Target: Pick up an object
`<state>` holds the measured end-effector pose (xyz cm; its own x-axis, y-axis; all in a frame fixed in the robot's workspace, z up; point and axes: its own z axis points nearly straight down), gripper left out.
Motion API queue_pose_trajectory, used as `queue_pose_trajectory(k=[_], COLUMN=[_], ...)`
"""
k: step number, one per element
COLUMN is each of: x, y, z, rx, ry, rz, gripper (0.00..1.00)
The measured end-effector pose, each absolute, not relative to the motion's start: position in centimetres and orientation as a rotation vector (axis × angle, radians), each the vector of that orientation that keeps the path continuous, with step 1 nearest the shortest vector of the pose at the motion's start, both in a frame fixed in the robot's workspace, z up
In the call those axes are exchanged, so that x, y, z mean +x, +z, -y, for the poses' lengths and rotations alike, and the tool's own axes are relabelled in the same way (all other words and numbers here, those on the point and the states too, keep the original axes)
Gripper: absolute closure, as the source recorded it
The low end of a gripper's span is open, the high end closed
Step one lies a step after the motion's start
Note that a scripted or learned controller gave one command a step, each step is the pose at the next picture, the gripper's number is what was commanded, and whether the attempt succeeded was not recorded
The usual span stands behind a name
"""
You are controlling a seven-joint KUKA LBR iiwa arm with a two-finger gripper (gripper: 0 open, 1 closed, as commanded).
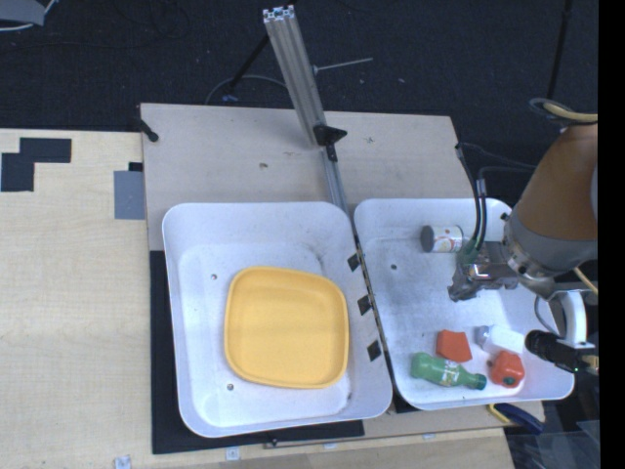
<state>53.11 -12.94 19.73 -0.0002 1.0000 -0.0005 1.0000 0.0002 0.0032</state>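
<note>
Overhead, claw [470, 283] above right bin [420, 291], near small bottle [441, 238].

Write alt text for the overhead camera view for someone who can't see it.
A grey and orange robot arm reaches from the right, its gripper over the right white bin, which holds a green bottle, an orange block, a small grey-capped bottle and a few other small items. The left bin holds a yellow plate.
</note>
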Motion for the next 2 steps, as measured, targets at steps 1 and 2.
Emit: queue_pose_trajectory(k=[1, 2], x=[53.71, 53.71], y=[25.73, 25.89], z=[13.35, 13.36], rx=[2.219, 2.221], ry=[0.004, -0.001], rz=[-2.218, -2.222], gripper=[1.00, 1.00])
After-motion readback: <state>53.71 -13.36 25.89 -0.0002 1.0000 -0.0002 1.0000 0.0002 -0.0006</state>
